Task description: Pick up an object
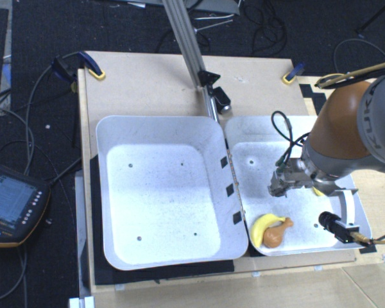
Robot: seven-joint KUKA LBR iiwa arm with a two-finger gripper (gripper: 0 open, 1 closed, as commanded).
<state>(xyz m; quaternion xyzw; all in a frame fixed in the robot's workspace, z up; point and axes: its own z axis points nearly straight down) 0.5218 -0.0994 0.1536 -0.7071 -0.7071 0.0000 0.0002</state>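
**Q:** Camera view: how do the arm and bins stand?

**A:** The grey arm with the orange band enters from 3 o'clock. Its gripper hangs over the middle of the right shallow white bin. I cannot tell whether it is spread or closed, and nothing is seen in its hold.

**Q:** Where is the object to pick?

**A:** A curved yellow plastic banana touches an orange-brown pear-shaped toy. Both lie at 6 o'clock from the gripper, near the bin's 7 o'clock corner.

**Q:** How is the step best done?

**A:** Probably by shifting toward 6 o'clock and centring over one item, not over where the two meet. The descent should stay clear of the sloped bin wall, and the grip should close across the item's narrow width.
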